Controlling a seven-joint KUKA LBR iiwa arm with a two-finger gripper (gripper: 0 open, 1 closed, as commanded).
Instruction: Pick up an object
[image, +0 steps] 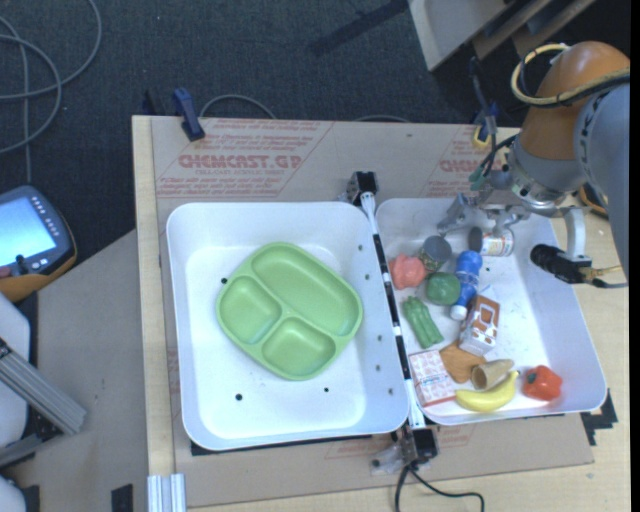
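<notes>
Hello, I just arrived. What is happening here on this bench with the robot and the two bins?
A grey KUKA arm reaches in over the far end of the right bin, which holds small toy foods: a banana, a green pickle, a red pepper, a blue bottle and others. Its gripper hangs low over the grey can and a small white bottle, holding nothing that I can see. The left bin holds a green divided plate.

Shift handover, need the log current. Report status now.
Gripper low over right bin's far end, grip state unclear. Nothing seen held. Blue bottle and grey cup just beside it; toys crowded together.
</notes>
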